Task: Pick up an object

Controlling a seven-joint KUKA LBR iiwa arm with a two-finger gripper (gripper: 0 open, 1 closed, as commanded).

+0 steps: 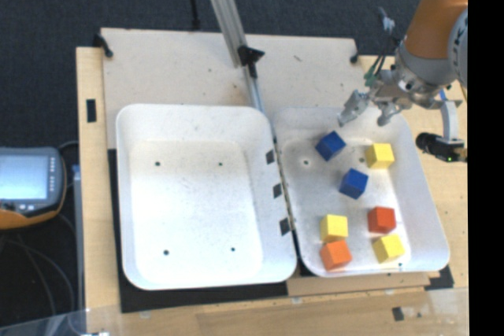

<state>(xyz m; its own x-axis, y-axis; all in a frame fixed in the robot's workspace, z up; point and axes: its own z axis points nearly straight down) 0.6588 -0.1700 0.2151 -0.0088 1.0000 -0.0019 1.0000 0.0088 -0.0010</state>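
A wooden bench (90, 169) seen from above carries two shallow white bins side by side. Nearest the viewer, along the front edge of the right bin (429, 193), sit an orange block (335, 254) and, to its right, a yellow block (388, 248). Just behind the orange one is another yellow block (334, 227), and to the right of that a red block (381, 219). Farther back, near the middle of the bin, lies a blue block (354, 183). Behind it are a third yellow block (379, 155) on the right and a second blue block (331, 145) on the left, tilted at an angle. The left bin (197, 193) shows only its speckled white floor. At the far end of the right bin, the grey arm (433, 24) with its orange band reaches in from the right. Its gripper (368, 111) hangs above the bin's back rim, both fingers spread apart with nothing between them, just behind the farthest blue and yellow blocks. A slanted metal post (224, 12) rises behind the bins.
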